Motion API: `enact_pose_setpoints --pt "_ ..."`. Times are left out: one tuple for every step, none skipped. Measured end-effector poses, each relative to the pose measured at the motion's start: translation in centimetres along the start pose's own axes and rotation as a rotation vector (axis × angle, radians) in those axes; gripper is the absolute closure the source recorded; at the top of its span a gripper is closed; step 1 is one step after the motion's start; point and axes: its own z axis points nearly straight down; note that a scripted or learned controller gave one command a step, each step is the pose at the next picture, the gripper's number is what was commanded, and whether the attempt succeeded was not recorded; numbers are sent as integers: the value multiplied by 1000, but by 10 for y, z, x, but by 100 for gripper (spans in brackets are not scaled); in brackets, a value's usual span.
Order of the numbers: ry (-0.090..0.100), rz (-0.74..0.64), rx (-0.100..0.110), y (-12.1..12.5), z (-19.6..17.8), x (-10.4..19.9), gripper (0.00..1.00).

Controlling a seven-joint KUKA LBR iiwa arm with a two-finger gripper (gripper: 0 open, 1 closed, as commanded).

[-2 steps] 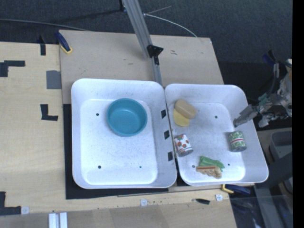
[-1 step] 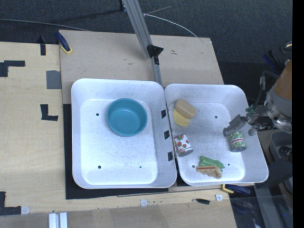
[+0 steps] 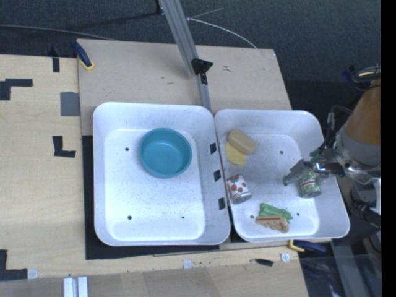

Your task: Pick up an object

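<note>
A: Where is the two-finger gripper?
B: Inside the right white bin, at its right wall. It pinches a small greenish-grey can.
A: And the blue round bowl?
B: Left of that bin.

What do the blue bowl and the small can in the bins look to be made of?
The blue bowl: probably plastic, with a uniform teal colour and a smooth, softly matte surface. The small can: likely metal under a printed white-and-red label, lying tilted; the view is too small to confirm more.
</note>
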Motion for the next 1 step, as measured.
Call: enact_pose_setpoints --pt "2 0 3 -2 64 5 0"
